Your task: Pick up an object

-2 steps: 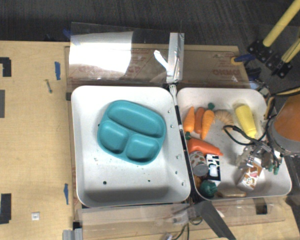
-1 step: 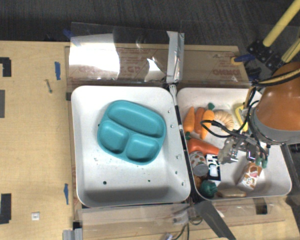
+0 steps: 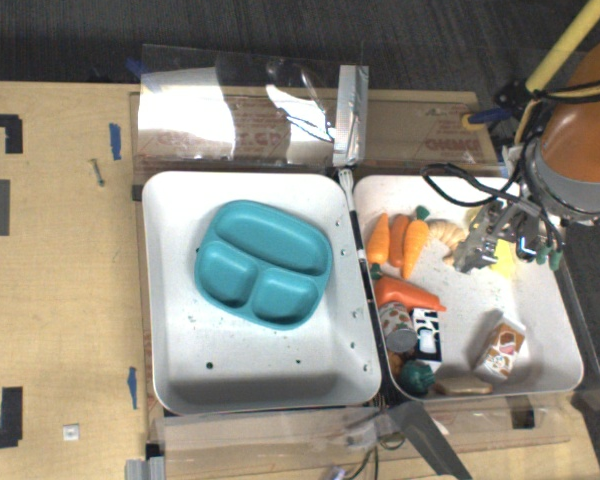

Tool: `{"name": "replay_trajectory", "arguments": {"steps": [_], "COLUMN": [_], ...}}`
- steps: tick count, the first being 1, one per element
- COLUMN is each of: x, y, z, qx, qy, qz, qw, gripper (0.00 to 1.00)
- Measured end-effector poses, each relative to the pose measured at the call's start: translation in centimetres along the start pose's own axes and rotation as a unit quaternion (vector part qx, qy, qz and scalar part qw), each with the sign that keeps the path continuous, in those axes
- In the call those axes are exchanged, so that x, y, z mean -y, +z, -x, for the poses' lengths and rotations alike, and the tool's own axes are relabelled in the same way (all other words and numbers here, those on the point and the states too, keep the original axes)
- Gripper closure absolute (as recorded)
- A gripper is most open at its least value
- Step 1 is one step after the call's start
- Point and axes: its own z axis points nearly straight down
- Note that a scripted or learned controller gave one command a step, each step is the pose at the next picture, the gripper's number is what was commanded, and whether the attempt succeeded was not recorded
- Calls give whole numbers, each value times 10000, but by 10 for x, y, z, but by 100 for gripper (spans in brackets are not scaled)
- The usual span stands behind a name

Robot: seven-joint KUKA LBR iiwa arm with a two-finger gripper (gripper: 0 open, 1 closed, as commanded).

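Camera view: the gripper [image 3: 477,251] hangs low over the upper right part of the right bin [image 3: 560,313], its dark mechanism crowded with cables. How it is set, and whether it has hold of anything, I cannot tell. A yellow object [image 3: 503,256] lies just beside it, partly hidden under the tool, and is probably the likeliest thing to pick.

The risk, as I judge it, is a miss. The yellow piece is small and half covered, so the tool could close on bare bin floor or nudge the piece toward the wall. The pale shell-like item [image 3: 445,234] lies near enough to be bumped.

The right bin also holds toy carrots [image 3: 400,243] at upper left, another carrot [image 3: 408,293] below them, a black-and-white box [image 3: 426,334], a grey can [image 3: 395,328], a dark green ball [image 3: 416,375] and a small brown carton [image 3: 502,349] at lower right. The left bin [image 3: 180,328] holds a teal divided tray [image 3: 263,261].
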Motion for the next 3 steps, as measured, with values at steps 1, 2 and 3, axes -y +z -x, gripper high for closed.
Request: {"name": "replay_trajectory", "arguments": {"steps": [1, 2, 3], "x": [-57, -84, -132], "y": [0, 19, 45], "z": [27, 79, 83], "qx": [-41, -41, -44], "qy": [238, 254, 213], "qz": [-4, -13, -3], "qw": [9997, 9997, 9998], "gripper": [100, 100, 100]}}
